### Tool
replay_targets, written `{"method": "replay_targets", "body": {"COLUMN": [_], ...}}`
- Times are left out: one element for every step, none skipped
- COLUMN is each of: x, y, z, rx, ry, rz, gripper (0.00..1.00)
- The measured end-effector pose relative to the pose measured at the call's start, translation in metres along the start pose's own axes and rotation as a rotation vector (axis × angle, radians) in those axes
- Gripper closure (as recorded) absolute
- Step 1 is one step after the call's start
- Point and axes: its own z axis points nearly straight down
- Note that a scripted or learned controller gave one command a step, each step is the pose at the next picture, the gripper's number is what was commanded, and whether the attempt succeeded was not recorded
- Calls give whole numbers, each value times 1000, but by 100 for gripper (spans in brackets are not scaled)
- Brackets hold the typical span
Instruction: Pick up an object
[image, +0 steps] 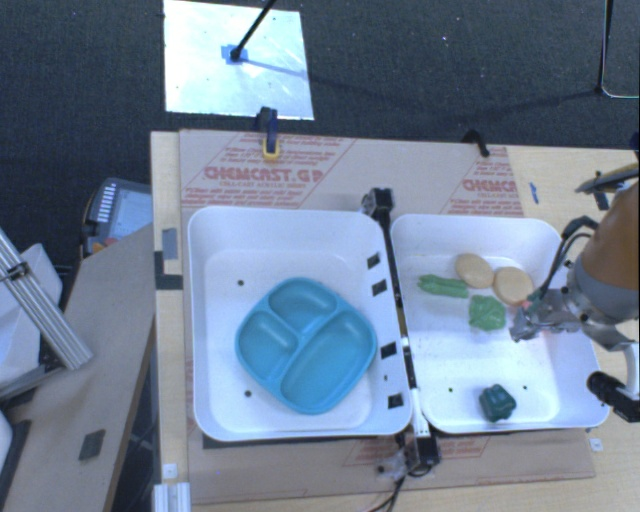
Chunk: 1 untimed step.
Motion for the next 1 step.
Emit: {"method": "replay_targets", "body": {"x": [-6], "y": [10], "z": [-52], "rx": [-1], "ry": [-1], "rz": [-1], "gripper": [100]}}
